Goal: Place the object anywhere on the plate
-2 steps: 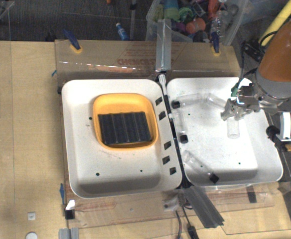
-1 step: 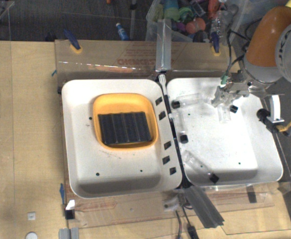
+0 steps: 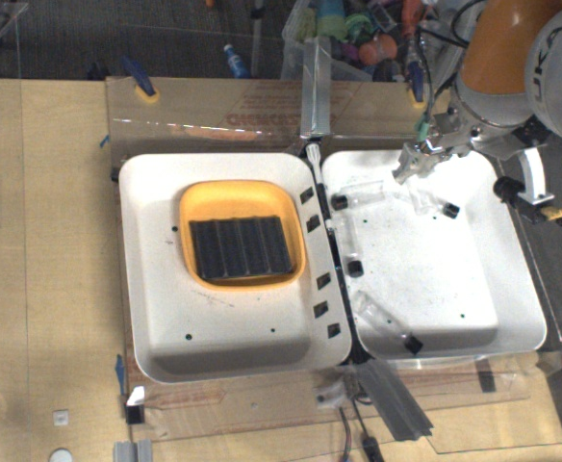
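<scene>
Gripper (image 3: 418, 160) hangs over the right bin (image 3: 473, 306) toward its 12 o'clock edge; whether it is open, or has hold of anything, cannot be told. On the plate (image 3: 239, 196) in the left bin (image 3: 166, 335) lies a dark ribbed block (image 3: 241, 247). It looks stiff and light, best pinched across its short sides. The wrist hides the bin's 1 o'clock corner.

Grey arm reaching in from right, orange band raised, gripper (image 3: 411, 166) seemingly angled downward
</scene>
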Available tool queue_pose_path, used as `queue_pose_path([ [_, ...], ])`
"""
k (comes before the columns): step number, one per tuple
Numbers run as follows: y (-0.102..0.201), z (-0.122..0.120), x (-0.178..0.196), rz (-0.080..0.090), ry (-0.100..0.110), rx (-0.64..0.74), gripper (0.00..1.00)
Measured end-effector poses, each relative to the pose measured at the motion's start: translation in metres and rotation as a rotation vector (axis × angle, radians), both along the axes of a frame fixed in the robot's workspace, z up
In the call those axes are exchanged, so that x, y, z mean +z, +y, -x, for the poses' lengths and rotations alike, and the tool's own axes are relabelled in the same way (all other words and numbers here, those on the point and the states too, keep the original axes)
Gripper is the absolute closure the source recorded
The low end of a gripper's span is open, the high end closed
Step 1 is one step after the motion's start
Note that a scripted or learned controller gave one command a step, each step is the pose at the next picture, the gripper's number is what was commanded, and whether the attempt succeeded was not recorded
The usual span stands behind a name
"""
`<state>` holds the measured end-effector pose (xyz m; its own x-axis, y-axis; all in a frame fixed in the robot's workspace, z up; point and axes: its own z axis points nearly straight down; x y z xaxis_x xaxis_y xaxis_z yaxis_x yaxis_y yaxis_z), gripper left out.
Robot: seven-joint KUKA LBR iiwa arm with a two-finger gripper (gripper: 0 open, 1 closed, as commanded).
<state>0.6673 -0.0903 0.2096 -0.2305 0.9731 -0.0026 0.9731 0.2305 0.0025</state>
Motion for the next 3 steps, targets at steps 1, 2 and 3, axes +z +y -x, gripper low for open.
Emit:
queue_pose_path([
  [1,0.014,0.000,0.031,0.001,-0.001,0.061,1.00],
  [2,0.016,0.000,0.053,0.001,-0.001,0.126,1.00],
  [3,0.020,0.000,0.063,0.002,-0.002,0.167,1.00],
])
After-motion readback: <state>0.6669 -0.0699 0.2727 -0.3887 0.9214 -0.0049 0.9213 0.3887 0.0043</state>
